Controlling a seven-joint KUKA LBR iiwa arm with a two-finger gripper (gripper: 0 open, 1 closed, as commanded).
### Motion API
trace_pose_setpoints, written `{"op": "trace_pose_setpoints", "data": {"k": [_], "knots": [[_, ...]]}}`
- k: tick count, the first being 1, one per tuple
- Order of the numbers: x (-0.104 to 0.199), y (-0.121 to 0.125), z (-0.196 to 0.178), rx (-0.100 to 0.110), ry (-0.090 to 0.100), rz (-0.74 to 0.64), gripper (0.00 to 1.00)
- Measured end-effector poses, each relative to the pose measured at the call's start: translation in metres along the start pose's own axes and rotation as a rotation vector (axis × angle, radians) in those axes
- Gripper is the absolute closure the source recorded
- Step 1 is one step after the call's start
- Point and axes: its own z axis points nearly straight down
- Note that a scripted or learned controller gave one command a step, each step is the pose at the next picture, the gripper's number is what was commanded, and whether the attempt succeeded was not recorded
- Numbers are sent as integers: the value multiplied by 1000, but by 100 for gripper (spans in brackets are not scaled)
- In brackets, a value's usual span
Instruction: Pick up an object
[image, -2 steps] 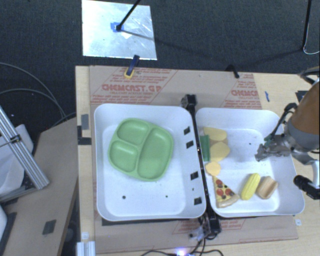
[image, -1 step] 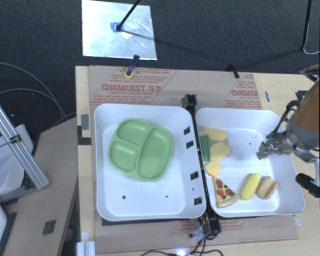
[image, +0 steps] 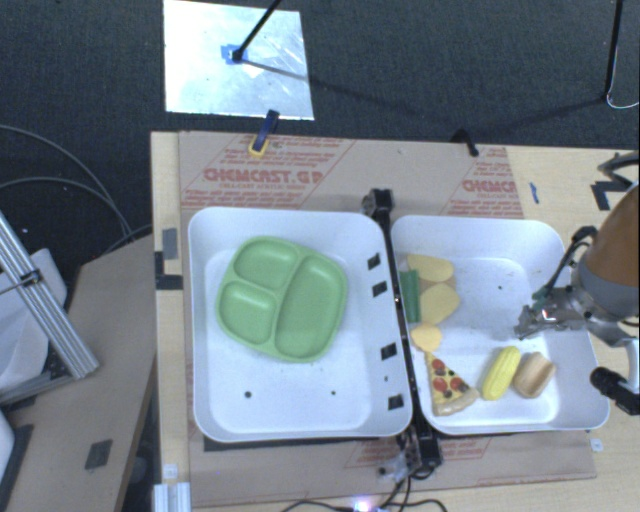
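Camera view: corn cob (image: 501, 372) lies tilted, upper end rightward.

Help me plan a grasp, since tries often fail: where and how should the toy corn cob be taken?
Grip the toy corn cob across its narrow middle, coming straight down. It lies flat, tilted slightly from upright in the view. The hot dog bun sits close on its right, so a finger there has little room.
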Motion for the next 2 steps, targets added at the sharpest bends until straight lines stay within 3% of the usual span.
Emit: {"op": "trace_pose_setpoints", "data": {"k": [1, 2], "knots": [[61, -3, 26, -2, 2, -8, 100], [138, -4, -81, -14, 3, -13, 100]]}}
